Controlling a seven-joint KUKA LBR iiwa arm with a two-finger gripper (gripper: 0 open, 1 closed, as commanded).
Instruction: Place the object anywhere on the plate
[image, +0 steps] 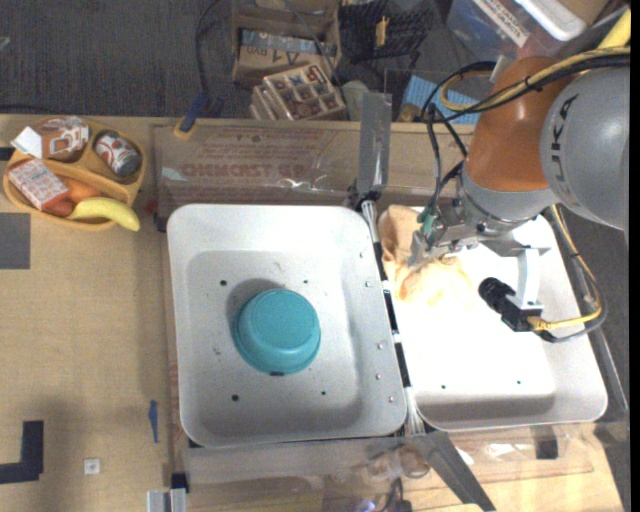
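Pale, cream-and-orange soft object (425, 270), crumpled like a cloth or a soft toy, lies at the upper left of the right bin (500, 385), pressed against the bin's left wall. Directly over its top edge sits the gripper (432, 240), pointing down into the bin. Its tips are right at the object, apparently touching it, but how far apart they stand cannot be made out, and nothing shows clearly between them.

Above the gripper, the arm (590, 120) rises toward the upper right: a broad orange band over the wrist, then a large grey housing. Yellow and black cables loop around it. A black, cylinder-shaped part (505, 300) with a yellow cable hangs just right of the object, over the white floor of the right bin.

The plate (278, 330), a round teal dish, rests near the middle of the left bin (200, 250), well apart from both the object and the gripper, with the two bins' adjoining walls between them.

Further out, on the tan bench (80, 350) at the far upper left, a yellow tray (20, 185) holds toy food, with a banana (105, 210) at its lower edge. Behind the bins, a flat cardboard panel (260, 170) lies along the bench, and boxes and wires clutter the dark floor beyond.
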